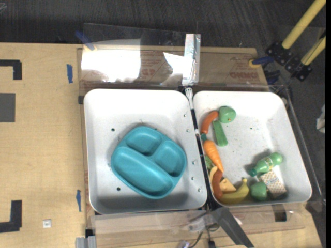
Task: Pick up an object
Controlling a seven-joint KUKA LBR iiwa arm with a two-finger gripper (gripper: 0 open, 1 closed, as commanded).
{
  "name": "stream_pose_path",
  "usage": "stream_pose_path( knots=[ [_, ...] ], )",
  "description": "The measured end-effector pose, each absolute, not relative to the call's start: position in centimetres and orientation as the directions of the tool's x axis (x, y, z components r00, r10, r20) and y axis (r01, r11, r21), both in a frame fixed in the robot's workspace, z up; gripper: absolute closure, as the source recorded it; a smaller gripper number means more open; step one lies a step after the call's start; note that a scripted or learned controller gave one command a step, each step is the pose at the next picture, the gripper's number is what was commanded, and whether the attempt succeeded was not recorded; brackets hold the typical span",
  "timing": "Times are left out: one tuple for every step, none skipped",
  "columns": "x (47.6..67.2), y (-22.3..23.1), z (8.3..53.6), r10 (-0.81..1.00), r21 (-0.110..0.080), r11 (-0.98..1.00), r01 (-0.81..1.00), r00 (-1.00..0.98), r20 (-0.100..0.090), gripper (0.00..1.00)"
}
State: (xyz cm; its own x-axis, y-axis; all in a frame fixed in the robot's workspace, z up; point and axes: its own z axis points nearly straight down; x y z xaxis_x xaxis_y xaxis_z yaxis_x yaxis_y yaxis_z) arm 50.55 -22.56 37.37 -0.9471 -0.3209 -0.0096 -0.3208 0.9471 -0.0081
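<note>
The right white bin (258, 112) holds several toy foods. Along its left wall lie an orange-red pepper (208, 122), a green round piece (226, 114), a green cucumber (220, 134) and an orange carrot (212, 154). In its near corner a yellow banana (236, 195) curls beside an orange wedge (216, 183), a green lime (258, 191), a patterned packet (274, 183) and a green bottle (268, 164) lying on its side. The left white bin (129, 107) holds a teal divided plate (149, 160).
A clear plastic sheet (139, 61) stands behind the bins. Yellow-handled clamps (305, 19) lie at the back right. The wooden bench (36, 138) stretches left, marked with black squares and blue tape. A grey bracket (230, 229) sits at the front edge.
</note>
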Motion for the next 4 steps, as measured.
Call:
stream_pose_path(
  knots=[
    [57.5, -22.2, 29.7, -0.527, -0.001, 0.85, -0.527, -0.85, -0.005, 1.0],
    [66.6, -22.1, 29.0, -0.632, -0.004, 0.775, -0.632, -0.775, -0.008, 1.0],
    [66.9, -22.3, 34.5, -0.604, -0.01, 0.797, -0.604, -0.797, -0.012, 1.0],
    [60.8, -22.3, 25.1, -0.823, 0.0, 0.568, -0.823, -0.568, -0.003, 1.0]
  ],
)
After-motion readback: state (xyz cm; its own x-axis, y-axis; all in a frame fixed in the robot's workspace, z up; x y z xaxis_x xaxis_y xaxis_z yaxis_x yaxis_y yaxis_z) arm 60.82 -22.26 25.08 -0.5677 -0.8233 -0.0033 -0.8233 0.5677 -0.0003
